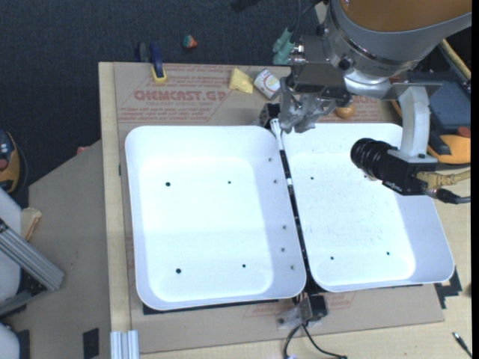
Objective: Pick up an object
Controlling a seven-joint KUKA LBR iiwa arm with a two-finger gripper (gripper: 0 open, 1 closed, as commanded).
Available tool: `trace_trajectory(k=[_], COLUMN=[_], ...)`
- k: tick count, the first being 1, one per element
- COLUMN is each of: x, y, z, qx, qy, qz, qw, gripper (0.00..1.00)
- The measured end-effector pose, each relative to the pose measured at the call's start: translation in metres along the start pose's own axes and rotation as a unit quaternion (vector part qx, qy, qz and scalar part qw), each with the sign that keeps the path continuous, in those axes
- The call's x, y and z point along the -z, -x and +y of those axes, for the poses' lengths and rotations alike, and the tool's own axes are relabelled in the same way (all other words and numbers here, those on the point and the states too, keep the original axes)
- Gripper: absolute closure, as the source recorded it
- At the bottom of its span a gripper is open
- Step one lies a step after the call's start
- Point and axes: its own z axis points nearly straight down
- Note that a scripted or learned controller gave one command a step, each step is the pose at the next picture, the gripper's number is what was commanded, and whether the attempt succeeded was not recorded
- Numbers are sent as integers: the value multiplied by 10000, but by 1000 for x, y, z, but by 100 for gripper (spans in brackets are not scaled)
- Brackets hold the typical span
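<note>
Gripper (299, 120) is pictured low over the far rim where two white bins (194, 208) meet; nothing is seen held. Beyond it, a yellow block (241, 81) lies ungrasped, the pick judged undone.

This is a robotics lab. A brown cardboard-topped bench (187, 92) printed with red lettering carries two shallow white plastic bins (150, 223) side by side, a large grey and orange robot arm (397, 13) reaches in from the far right, cables (314, 342) trail off the near edge, and dark carpet (67, 28) lies around.
</note>
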Motion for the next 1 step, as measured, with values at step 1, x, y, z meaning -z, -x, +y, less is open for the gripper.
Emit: trace_trajectory(k=[1], x=[-91], y=[-10], z=[-3], qx=[15], qy=[-137], qz=[-44], qw=[9999], gripper=[100])
